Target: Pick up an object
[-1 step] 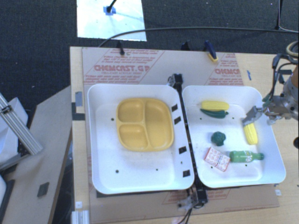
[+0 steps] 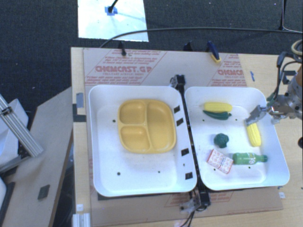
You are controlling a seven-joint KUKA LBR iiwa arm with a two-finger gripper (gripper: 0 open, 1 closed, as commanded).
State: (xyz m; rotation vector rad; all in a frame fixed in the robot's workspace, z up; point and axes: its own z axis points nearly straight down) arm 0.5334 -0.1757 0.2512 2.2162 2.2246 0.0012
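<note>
We look down on a pale wooden bench (image 2: 57, 126) set on dark carpet (image 2: 38, 27), with a clear sheet printed in red letters (image 2: 124, 65) lying under two shallow white bins. A white sheet of paper (image 2: 111, 13) lies on the carpet beyond the far edge, and black cables cross it. At the far left, an aluminium rail (image 2: 16, 129) leans beside the bench.

The left bin (image 2: 102, 174) holds a yellow divided plate (image 2: 146, 126), sitting towards its centre with bare white floor all round it, most of it on the near side. The two bins touch along a black clipped seam (image 2: 184, 126).

The right bin (image 2: 274, 174) holds the objects. A corn cob (image 2: 218, 107) lies near the far wall with a dark green vegetable (image 2: 218, 115) just beside it on the near side. A small broccoli piece (image 2: 220, 139) sits in the middle. A red and white packet (image 2: 219, 161) lies near the front, and a green bottle (image 2: 249, 158) lies on its side just right of it. A second corn cob (image 2: 254, 134) lies close to the right wall.

The gripper (image 2: 253, 117) reaches in over the right rim, its tip just above the far end of that second cob. We cannot tell how its fingers stand; nothing visibly sits between them. Open floor remains between the broccoli and the far pair, and along the near wall.
</note>
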